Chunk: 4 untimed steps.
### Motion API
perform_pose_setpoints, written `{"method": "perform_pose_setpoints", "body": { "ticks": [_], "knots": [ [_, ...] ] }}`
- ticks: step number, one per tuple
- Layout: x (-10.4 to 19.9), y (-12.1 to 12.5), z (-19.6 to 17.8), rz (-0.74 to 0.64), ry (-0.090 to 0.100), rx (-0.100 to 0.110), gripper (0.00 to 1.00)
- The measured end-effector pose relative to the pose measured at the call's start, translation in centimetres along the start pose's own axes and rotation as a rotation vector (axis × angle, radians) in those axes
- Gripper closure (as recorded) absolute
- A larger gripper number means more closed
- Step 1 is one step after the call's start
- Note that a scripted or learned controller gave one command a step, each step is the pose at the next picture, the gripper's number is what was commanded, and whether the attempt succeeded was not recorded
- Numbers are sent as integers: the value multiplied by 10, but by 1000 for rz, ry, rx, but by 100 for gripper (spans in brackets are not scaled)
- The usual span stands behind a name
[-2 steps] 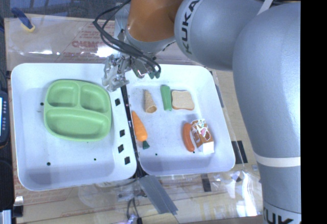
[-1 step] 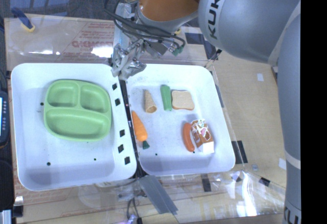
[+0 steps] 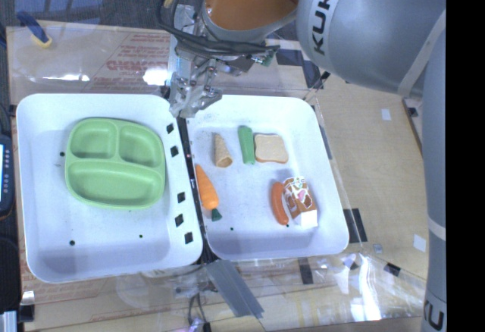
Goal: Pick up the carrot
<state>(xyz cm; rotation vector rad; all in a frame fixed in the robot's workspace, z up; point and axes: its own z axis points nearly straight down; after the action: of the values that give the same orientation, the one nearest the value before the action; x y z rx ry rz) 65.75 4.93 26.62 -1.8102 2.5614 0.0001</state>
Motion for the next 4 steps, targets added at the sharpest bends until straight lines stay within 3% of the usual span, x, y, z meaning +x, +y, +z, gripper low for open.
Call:
{"method": "perform_pose_setpoints", "body": {
  "ticks": [1, 2, 3, 4],
  "knots": [
    [-93, 38, 99, -103, 6, -15, 100],
    [-149, 74, 59, 89, 1, -2, 100],
    [-137, 81, 47, 502, 7, -3, 100],
    [-137, 87, 80, 814, 9, -3, 100]
  ]
}}
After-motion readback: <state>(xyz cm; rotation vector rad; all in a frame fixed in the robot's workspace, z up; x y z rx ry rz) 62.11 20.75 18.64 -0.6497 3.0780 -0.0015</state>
